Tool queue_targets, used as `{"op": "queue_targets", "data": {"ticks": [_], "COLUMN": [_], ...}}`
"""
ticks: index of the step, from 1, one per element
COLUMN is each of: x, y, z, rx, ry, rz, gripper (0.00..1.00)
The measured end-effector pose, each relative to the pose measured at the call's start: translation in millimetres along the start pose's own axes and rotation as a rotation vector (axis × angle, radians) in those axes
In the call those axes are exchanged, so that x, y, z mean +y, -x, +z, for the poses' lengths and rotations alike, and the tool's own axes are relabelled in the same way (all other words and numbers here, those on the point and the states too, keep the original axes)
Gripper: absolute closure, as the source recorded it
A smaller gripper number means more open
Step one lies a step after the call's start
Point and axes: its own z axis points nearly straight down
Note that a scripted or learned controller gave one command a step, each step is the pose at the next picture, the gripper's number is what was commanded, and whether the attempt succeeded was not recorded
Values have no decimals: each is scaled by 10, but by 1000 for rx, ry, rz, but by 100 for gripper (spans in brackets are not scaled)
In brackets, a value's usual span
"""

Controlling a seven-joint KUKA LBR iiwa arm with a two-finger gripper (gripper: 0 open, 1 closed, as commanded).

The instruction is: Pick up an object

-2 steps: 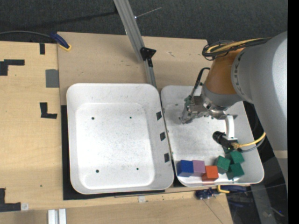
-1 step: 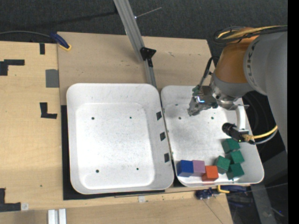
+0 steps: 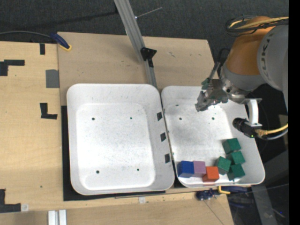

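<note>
Your gripper (image 3: 202, 104) hangs over the upper part of the right bin (image 3: 187, 93), near its back rim; too small and blurred to read, so you cannot tell how it is set, and nothing shows in it. The blocks sit well apart from it, bunched at the bin's front edge: blue block (image 3: 186, 168), purple block (image 3: 199, 167) and orange block (image 3: 212, 173) in a touching row, with green blocks (image 3: 231, 157) stacked up the front right corner. The bin floor between the gripper and that cluster is bare white, speckled grey. The left bin (image 3: 112, 93) lies just beside it, rims touching. Both sit on a tan wooden bench (image 3: 28, 125) marked with black tape pieces (image 3: 47, 111). A grey metal bar (image 3: 131, 22) slants down from the top to the gap between the bins. Dark floor lies past the bench edge, top and right.
</note>
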Motion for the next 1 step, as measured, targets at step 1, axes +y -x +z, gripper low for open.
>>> {"op": "queue_targets", "data": {"ticks": [1], "x": [12], "y": [-2], "z": [-425], "rx": [0], "ry": [0], "rz": [0], "gripper": [100]}}
